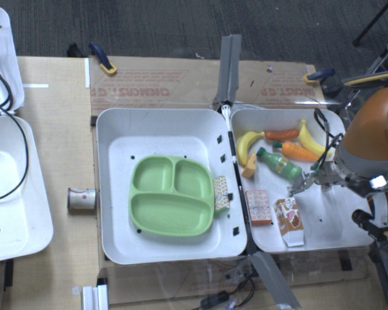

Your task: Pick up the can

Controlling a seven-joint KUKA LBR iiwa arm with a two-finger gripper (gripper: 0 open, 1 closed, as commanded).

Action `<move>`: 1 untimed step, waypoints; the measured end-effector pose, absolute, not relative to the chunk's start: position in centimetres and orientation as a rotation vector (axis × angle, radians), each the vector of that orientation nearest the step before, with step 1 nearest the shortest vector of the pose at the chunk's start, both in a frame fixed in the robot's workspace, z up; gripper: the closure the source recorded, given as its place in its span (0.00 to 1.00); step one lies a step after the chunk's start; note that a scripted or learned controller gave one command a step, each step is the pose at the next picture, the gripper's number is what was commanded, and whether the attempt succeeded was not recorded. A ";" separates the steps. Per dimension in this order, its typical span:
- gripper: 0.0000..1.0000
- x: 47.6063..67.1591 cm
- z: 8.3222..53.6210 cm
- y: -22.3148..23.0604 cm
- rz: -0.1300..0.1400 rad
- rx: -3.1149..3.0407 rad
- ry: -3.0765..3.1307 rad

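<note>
Over the right bin's middle: gripper [302,185], low above the floor, just beside the bottle's lower end.
Gripper state: fingers look close together, with nothing seen between them; how far they are parted I cannot tell.
Arm: arm [368,134], grey with an orange band, reaches in over the right bin's [323,237] right wall.
Bottle: bottle [279,163], green, lies slanted left of the gripper, cap toward the upper left.
Carrots: one carrot [299,152] just above the bottle; a darker carrot [281,134] nearer the right bin's back wall.
Bananas: one banana [247,144] curved at the right bin's back left; another banana [310,138] at the back right, near the arm.
Cartons: a small carton [257,206] at the right bin's front left; a carton [290,221] beside it, below the gripper.
Left bin: left bin [113,192], touching the right bin's left wall, holds a green tray [171,196] and a patterned packet [220,192] at the tray's right edge.
Can: can [81,199] lies on its side on the bench [52,82], outside both bins, well apart from the right bin, just beyond the left bin's far wall.
</note>
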State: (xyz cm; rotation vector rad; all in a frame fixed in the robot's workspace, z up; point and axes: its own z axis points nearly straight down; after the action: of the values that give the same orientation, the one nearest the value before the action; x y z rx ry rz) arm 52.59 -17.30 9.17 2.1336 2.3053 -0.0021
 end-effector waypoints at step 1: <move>0.00 52.6 9.2 -17.3 -0.001 2.133 2.305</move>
State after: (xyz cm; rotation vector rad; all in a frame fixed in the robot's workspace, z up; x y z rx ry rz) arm 52.60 -17.28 9.17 2.1334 2.3055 -0.0014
